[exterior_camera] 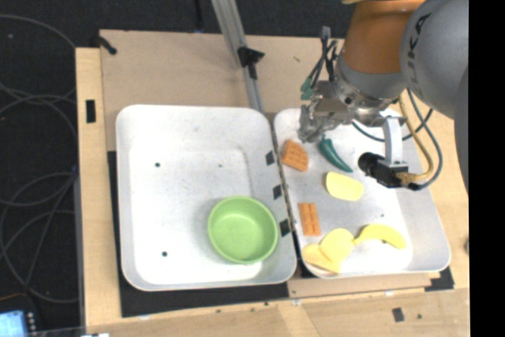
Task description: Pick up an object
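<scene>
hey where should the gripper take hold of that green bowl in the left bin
Probably by the rim of the green bowl, coming straight down with one finger inside and one outside. It sits upright and open, too wide to span. Its left rim is safest; its right rim crowds the wall of the left bin.

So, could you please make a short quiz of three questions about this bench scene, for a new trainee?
1. True or false: the green bowl sits in the left bin.
2. Multiple choice: the gripper hovers over which part of the right bin? A) far left corner B) near right corner C) near left corner
3. Fill in: the thin dark green piece lies just beside the ______.

Key
1. True.
2. A.
3. Gripper; it lies at the gripper's near side, and whether they touch cannot be told.
</scene>
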`<state>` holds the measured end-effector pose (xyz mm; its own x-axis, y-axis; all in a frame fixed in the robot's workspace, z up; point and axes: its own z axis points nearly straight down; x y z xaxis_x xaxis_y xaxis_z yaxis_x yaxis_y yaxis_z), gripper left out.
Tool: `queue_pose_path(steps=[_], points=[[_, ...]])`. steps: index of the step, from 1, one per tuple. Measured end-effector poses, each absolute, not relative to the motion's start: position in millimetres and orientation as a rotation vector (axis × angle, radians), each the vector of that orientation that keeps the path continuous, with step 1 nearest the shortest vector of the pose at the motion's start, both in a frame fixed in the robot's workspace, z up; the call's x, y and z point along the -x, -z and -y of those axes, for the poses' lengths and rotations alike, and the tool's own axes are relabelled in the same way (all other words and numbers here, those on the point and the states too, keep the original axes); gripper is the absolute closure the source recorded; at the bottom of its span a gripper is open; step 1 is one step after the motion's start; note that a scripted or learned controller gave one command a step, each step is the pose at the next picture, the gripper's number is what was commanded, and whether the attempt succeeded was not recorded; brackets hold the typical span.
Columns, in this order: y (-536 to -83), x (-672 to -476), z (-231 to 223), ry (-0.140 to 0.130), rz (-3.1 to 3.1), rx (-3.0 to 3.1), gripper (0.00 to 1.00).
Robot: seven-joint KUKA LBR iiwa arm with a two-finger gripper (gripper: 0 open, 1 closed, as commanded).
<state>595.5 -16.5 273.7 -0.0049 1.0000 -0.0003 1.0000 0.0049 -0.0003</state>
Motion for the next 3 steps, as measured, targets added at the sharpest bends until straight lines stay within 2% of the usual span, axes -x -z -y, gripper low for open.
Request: queue_pose_path(steps=[1,2,3], points=[[-265.0,-622.7,-32.6,0.002,2.23,2.217,1.0],[-242.7,-634.5,-78.0,0.0,2.228,2.217,1.0],[-244.2,-634.3,-75.0,-0.002,2.227,2.22,0.0]])
